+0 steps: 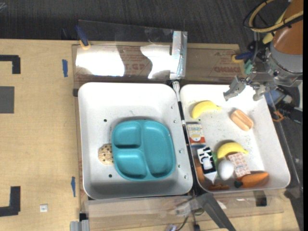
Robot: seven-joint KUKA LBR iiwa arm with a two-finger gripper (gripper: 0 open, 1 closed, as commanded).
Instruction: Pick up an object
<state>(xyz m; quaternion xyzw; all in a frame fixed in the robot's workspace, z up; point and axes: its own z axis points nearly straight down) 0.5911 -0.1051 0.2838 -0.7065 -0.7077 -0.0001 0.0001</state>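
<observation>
1. Nearest in the right bin [281, 170], a smooth orange carrot-shaped toy [253, 178] lies along the near wall, with a glossy white egg [224, 169] just left of it and a small red-and-white printed packet [240, 164] between them, touching both.
2. A black-and-white printed carton [206, 159] lies flat by the bin's left wall, close beside the egg.
3. A curved yellow banana [231, 149] with a smooth skin rests just beyond the egg and packet.
4. In the left bin [91, 105], a teal plastic tray [143, 148] with rounded corners and three moulded compartments sits near the middle; a round, speckled tan cookie [105, 153] lies against its left edge.
5. Farther along the right bin's left wall is a small flat orange-and-white carton [195, 133].
6. A rounded, peach-coloured sausage-like piece [242, 120] lies toward the right, well apart from the second yellow banana [204, 108] at the far left.
7. The gripper [245, 89] hangs over the right bin's far right corner, its two pale metal fingers spread with nothing between them, beyond the sausage-like piece.
8. Behind the bins stands a glossy clear sheet [130, 57] over brown cardboard.
</observation>
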